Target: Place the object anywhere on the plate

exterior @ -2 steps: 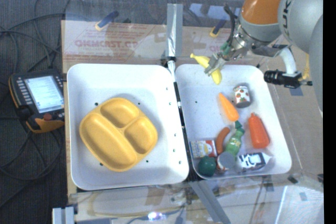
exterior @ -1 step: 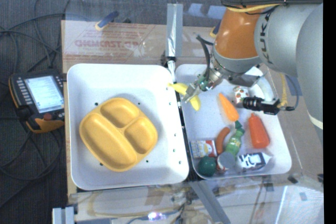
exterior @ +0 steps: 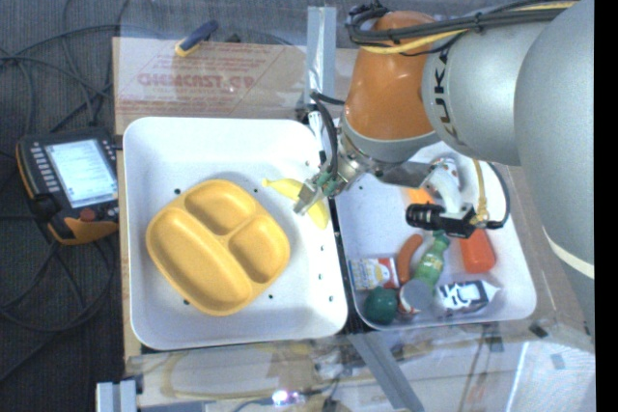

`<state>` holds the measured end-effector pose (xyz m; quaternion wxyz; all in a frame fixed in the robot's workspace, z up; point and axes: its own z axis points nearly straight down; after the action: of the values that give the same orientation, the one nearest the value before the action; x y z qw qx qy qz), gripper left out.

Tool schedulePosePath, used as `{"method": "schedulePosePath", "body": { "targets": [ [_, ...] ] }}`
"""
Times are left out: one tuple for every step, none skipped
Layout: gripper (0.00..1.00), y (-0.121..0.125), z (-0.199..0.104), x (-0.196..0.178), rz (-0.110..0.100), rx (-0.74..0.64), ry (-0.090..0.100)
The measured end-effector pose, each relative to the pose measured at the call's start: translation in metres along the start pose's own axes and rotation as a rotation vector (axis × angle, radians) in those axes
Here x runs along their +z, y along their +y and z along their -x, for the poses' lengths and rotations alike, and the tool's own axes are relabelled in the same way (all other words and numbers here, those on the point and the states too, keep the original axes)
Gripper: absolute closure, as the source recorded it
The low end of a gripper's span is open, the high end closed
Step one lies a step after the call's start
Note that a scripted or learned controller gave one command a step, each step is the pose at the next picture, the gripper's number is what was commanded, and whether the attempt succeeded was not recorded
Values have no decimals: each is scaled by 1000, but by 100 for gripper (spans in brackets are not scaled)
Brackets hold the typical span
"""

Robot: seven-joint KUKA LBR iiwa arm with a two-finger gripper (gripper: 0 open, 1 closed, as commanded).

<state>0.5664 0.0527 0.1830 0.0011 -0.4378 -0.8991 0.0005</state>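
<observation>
Bright even light, slightly soft focus.

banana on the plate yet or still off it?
Off it. The banana sits at the gripper, over the left bin's white floor, just right of the yellow plate. Whether it's actually held: cannot tell.

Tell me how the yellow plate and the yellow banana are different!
The plate is big and fills much of the left bin; the banana is small beside it. The plate is rounded with three compartments; the banana is thin and curved. The plate lies by itself in the bin's middle; the banana is at the bin's right wall, under the gripper. Both are yellow and in the same bin.
</observation>
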Motion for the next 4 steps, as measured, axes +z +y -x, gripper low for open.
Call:
{"method": "schedulePosePath", "body": {
  "targets": [
    [100,31,-46,-14,0,-176,-2],
    [100,50,-50,-15,1,-196,0],
    [100,29,-54,-11,0,-308,-3],
    [100,63,-89,-62,2,-311,-2]
  ]
}}
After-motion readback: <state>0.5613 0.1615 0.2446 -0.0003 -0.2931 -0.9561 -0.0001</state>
